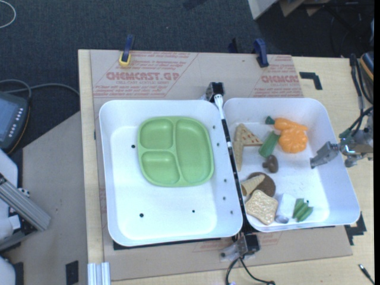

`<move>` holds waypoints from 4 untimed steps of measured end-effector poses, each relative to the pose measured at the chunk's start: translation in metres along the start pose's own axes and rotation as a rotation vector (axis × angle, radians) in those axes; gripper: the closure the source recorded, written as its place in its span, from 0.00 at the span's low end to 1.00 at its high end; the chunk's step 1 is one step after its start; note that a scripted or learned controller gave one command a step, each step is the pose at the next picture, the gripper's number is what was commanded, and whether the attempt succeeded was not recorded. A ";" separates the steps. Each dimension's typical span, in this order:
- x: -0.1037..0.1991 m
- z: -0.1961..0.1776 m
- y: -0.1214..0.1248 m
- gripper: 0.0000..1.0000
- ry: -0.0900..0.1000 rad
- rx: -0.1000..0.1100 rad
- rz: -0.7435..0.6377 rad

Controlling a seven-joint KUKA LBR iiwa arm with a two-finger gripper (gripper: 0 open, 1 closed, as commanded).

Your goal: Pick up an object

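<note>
The right white bin (pixel 332 189) holds several toy foods. An orange pepper (pixel 293 140) lies near the back, with a small carrot (pixel 284 123) just behind it and a green cucumber piece (pixel 269 144) to its left. A triangular sandwich slice (pixel 245 137) sits beside the divider, and a small brown mushroom (pixel 271 164) lies in the middle. Near the front are a brown bread slice (pixel 259 184), a square cracker (pixel 262 206), a white piece (pixel 287 205) and green beans (pixel 303 210). My gripper (pixel 322 157) hovers over the bin's right side, to the right of the pepper, with nothing seen in it.
The left white bin (pixel 119 200) holds a green divided plate (pixel 176 151). Both bins sit on a cardboard sheet (pixel 178 70) held by clamps (pixel 126 53) at the back. Cables and the arm's wrist (pixel 356 144) hang over the right bin's right rim.
</note>
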State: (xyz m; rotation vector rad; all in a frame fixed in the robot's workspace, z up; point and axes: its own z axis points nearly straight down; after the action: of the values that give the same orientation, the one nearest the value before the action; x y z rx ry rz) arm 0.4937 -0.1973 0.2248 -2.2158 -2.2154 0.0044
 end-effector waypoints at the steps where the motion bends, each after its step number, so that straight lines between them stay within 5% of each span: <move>1: 0.007 0.060 -0.007 0.00 0.001 0.002 0.000; 3: 0.000 0.143 -0.014 0.00 -0.001 -0.002 0.001; 4: 0.000 0.132 -0.013 1.00 -0.004 -0.006 0.003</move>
State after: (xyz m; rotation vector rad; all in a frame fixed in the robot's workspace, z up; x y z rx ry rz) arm 0.4795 -0.1971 0.0934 -2.2234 -2.2175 0.0017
